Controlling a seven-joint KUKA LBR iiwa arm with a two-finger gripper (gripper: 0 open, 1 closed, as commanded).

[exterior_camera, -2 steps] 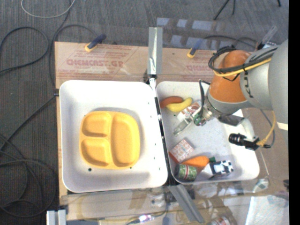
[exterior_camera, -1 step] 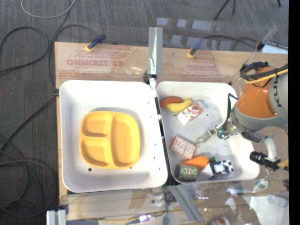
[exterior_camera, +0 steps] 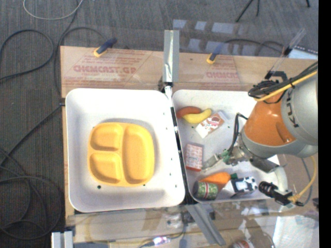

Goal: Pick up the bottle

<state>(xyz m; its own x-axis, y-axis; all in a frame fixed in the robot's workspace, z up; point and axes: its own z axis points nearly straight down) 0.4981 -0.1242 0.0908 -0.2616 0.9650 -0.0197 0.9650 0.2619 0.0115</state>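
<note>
The bottle [exterior_camera: 207, 190], lying on its side, is seen at the right bin's [exterior_camera: 178, 154] near edge, touching the carrot [exterior_camera: 217, 178]. The gripper [exterior_camera: 227, 158] hangs just beyond the carrot; its grip state cannot be told. A descent clear of the carrot is advised.

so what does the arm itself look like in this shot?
The arm is grey with a wide, rounded orange band above the wrist, and black lettering runs along the grey shell. A black cable loops over the top of it, with a yellow line beside it. The tool below the band is metal grey with dark parts, small against the bulky joint.
</note>
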